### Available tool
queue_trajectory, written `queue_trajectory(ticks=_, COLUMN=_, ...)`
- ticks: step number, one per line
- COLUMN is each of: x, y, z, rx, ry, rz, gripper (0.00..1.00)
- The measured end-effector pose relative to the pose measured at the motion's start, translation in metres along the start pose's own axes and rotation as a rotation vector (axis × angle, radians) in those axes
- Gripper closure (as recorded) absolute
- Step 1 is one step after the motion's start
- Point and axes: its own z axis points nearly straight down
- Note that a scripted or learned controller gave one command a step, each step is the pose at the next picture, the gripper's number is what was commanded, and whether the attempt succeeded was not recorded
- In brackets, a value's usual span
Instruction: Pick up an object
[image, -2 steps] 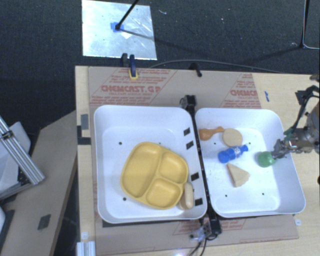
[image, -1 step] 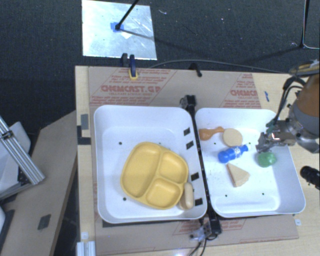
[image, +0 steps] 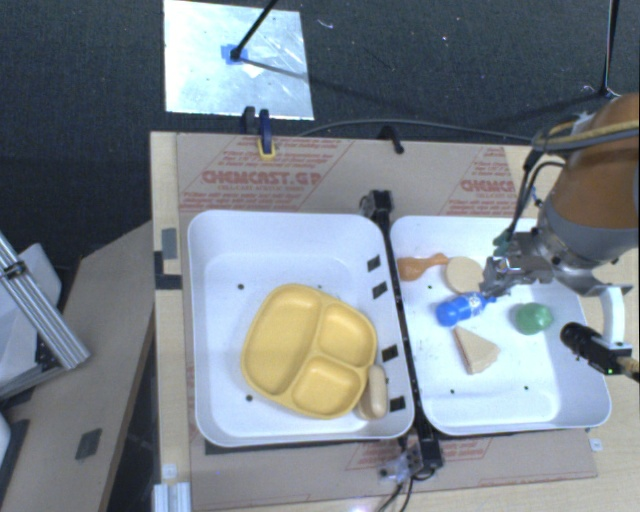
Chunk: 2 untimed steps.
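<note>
Over the right-hand bin, near its far edge, the gripper hangs low with its tip just beside the upper end of a blue cylinder. Whether the jaws are parted or closed cannot be told from this slant, and nothing can be seen between them, so nothing counts as held. The cylinder lies tilted on the bin floor near the bin's left wall, apparently resting there rather than lifted. Around it lie a round tan disc and an orange spoon-like piece toward the far-left corner, a pale wedge toward the near side, and a green lump toward the right wall.

In the left-hand bin a yellow divided tray sits near the middle, with a small beige piece touching its near-right corner.

As a judgement, the pick is at the approach or grasp stage: the arm is at a candidate, probably the cylinder, but closing and lifting remain to be done.
</note>
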Motion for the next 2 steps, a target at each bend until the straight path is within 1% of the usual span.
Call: queue_trajectory(ticks=2, x=0.108, y=0.036, z=-0.005, rx=-0.002, ry=0.001, rz=-0.002, gripper=1.0)
